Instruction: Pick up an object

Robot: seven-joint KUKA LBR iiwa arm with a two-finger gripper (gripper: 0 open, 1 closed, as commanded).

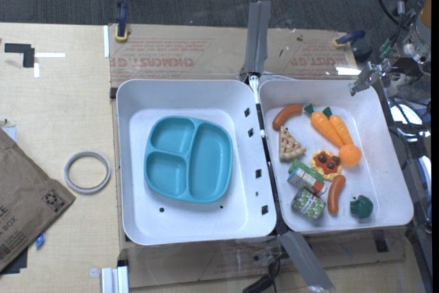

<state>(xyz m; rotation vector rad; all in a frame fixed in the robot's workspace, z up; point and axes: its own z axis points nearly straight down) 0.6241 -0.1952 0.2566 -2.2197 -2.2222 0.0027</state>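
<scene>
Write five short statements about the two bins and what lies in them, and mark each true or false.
1. The blue divided plate lies in the left bin. True.
2. Two toy carrots lie in the right bin. True.
3. The green broccoli piece sits on the blue plate. False: it lies in the right bin, near its lower right corner.
4. A roll of tape lies on the bench left of the bins. True.
5. The pizza slice is held by the gripper. False: it lies on the right bin's floor, beside a sausage.
</scene>
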